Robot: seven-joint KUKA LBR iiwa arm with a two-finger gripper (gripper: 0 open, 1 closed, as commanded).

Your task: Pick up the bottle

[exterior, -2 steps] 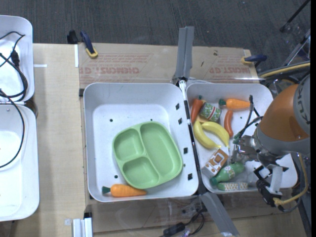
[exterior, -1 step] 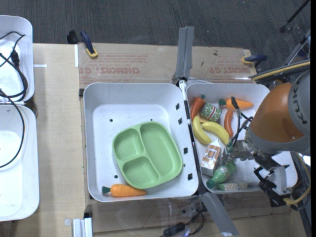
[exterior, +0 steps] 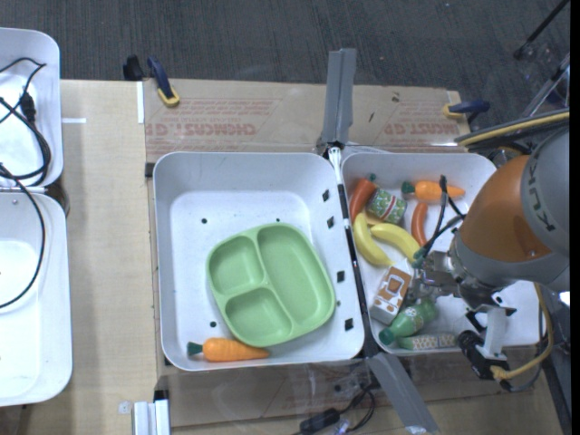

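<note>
Green bottle at the right bin's near edge.
Pincer hovered just far-right of it; bottle's long axis ran left-right; grip state indiscernible.

Bright, even overhead light, soft shadows, mild glare on the white bins, slightly soft focus.

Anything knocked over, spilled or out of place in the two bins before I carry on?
No spill or damage visible. The green bottle lies on its side at the right bin's near edge, beside the small carton, right by the gripper. One carrot lies alone in the left bin, beside the green plate.
</note>
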